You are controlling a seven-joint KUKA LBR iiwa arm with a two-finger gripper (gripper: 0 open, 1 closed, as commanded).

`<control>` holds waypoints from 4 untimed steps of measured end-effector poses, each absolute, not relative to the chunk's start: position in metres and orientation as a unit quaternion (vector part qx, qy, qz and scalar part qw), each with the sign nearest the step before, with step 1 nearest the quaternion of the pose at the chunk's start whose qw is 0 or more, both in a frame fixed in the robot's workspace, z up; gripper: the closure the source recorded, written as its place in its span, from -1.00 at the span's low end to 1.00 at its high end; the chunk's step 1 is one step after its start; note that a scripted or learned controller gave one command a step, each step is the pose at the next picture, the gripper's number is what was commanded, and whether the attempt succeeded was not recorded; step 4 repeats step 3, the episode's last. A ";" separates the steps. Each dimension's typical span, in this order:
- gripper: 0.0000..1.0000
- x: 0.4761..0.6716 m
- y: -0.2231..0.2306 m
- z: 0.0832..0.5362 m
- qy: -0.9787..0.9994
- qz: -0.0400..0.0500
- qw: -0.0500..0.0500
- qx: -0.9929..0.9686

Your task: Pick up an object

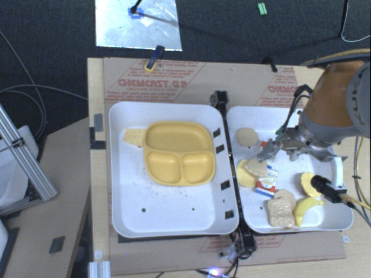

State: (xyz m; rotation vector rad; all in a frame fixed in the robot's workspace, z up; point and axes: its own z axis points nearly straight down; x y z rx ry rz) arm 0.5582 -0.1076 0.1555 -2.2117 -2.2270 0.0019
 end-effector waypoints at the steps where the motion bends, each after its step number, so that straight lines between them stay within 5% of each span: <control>1: -1.00 0.594 -0.120 0.081 -0.709 0.000 -0.001 -0.705; 2: -1.00 0.652 -0.095 0.086 -0.710 -0.003 -0.003 -0.704; 3: 1.00 0.650 -0.097 0.096 -0.709 -0.002 -0.002 -0.705; 4: 1.00 0.650 -0.097 0.096 -0.709 -0.002 -0.002 -0.705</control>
